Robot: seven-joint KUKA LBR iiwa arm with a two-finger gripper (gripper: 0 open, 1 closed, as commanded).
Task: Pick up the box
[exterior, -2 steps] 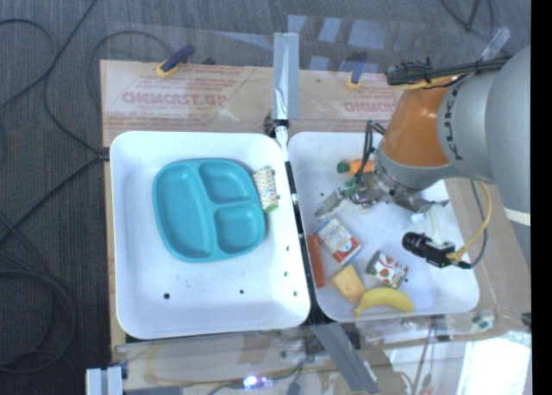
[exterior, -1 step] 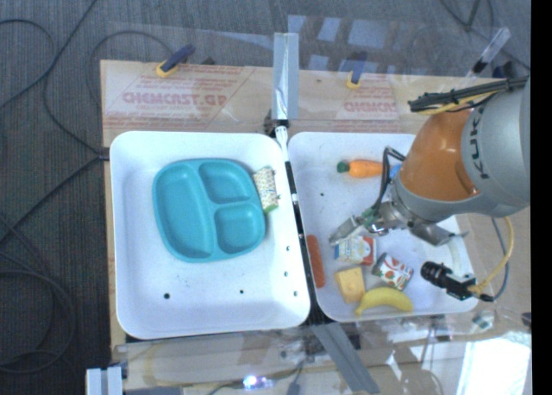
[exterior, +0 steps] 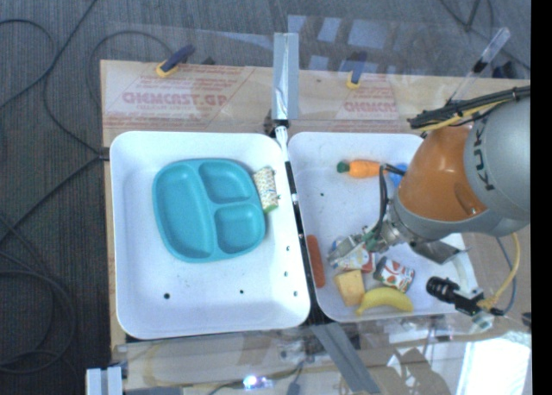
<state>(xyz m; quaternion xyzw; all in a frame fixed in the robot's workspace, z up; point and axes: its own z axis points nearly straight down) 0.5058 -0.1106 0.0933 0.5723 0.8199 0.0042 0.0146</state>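
The box [exterior: 396,275], small and red and white, lies near the front of the right bin [exterior: 332,191], just above a banana [exterior: 385,301]. My gripper [exterior: 374,238] reaches down from the grey and orange arm [exterior: 448,182] into the middle of that bin. It sits a little up and left of the box, over a crumpled white, green and red packet [exterior: 349,253]. Nothing is visibly held.
A yellow cheese block [exterior: 348,286], a red sausage [exterior: 316,261] and a carrot [exterior: 362,168] also lie in the right bin. The left bin [exterior: 138,298] holds a teal divided plate [exterior: 210,209] with a corn piece [exterior: 266,187] beside it.
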